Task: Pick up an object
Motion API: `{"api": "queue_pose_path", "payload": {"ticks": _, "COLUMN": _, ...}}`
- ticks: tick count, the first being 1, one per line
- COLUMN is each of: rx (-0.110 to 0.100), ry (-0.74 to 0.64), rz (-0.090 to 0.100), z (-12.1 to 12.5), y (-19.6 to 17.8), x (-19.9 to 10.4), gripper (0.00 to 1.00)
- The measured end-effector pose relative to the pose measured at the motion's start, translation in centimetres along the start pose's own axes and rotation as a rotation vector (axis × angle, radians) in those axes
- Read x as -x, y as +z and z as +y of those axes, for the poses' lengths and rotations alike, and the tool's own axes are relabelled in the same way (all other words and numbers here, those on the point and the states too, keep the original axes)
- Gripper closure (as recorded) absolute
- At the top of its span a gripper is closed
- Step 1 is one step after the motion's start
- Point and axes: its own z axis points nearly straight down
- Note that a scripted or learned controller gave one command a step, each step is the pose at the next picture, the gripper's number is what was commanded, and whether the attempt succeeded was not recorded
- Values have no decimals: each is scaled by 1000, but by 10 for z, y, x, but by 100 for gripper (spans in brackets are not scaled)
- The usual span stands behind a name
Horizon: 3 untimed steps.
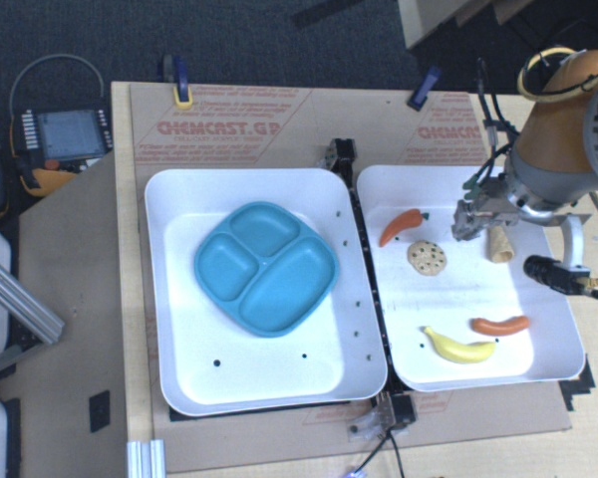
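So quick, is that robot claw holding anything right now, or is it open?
Gripper: cannot be told from this view. It sits low over the right bin, beside a cork-like beige piece; nothing visibly sits in its grasp.

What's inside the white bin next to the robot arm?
The right bin holds a carrot, a cookie, a banana, a sausage and a cork-like piece. The gripper covers part of the bin's floor.

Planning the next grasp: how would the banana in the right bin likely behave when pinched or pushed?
The banana is curved and looks glossy, so it may pivot or slide on the smooth right bin floor. It looks like a light toy, probably stiff. Lying flat, it seems unlikely to roll.
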Motion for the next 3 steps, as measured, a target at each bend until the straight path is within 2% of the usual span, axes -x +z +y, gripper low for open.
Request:
{"api": "queue_pose_path", "payload": {"ticks": 1, "rx": 2, "ry": 1, "rz": 0, "z": -6, "y": -50, "x": 7, "gripper": 100}}
{"api": "queue_pose_path", "payload": {"ticks": 2, "rx": 0, "ry": -1, "rz": 1, "z": -5, "y": -66, "x": 7, "gripper": 100}}
{"api": "queue_pose_path", "payload": {"ticks": 3, "rx": -1, "ry": -7, "rz": 4, "z": 16, "y": -71, "x": -51, "gripper": 100}}
